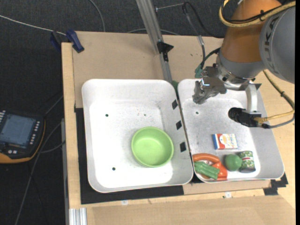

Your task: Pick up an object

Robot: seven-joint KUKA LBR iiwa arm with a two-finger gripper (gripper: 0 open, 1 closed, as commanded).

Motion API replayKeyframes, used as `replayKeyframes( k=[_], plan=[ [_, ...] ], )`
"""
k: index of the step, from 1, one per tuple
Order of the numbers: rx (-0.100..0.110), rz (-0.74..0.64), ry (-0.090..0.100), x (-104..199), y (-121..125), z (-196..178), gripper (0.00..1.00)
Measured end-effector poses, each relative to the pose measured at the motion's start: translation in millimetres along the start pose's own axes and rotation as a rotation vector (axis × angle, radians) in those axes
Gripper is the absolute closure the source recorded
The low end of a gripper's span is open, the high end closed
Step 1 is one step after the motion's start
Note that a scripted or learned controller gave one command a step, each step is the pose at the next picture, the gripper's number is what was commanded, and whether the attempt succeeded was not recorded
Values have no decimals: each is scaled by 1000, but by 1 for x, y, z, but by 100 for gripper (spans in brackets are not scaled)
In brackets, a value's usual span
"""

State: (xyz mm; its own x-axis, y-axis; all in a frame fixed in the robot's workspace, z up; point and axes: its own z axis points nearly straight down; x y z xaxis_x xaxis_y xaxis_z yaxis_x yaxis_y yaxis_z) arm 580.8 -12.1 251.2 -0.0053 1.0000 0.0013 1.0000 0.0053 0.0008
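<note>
The arm (253, 36) enters from the right and hangs over the far end of the right bin (206, 121). Its orange band and grey housing cover that bin's far right corner and part of its rim. The gripper (202, 93) points down above the bare floor at the bin's far left. The frame does not resolve whether it is released or clenched. No object is visible in it.

Positions below are given relative to the right bin:
- A small white carton (224, 140) with red and blue print lies flat on the floor, toward the near right. The print is too small to read.
- A green ball-shaped item (232, 161) lies at the near edge. A small can or jar (247, 161) lies touching it on its right; the label cannot be made out.
- An orange and green toy (208, 167) lies in the near left corner, against the rim. Its parts overlap, so its exact form is unclear.
- A black cylindrical fitting (241, 116) projects over the right side of the floor. It hangs from a white bracket on the arm, and a cable trails from it to the right.

All four objects lie well apart from the gripper, at the opposite end of the bin.

The left bin (108, 107) touches the right bin along a shared edge, which carries three black clips. A green bowl (152, 146) stands upright in the left bin's near right area. A metal pole (152, 29) rises from the far end of the shared edge and is cut off at the top of the frame.
</note>
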Motion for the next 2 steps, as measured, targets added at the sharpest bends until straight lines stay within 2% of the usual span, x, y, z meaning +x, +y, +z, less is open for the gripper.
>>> replayKeyframes(
  k=[2],
  plan=[
    [2,1,0,93,-3,15,100]
  ],
)
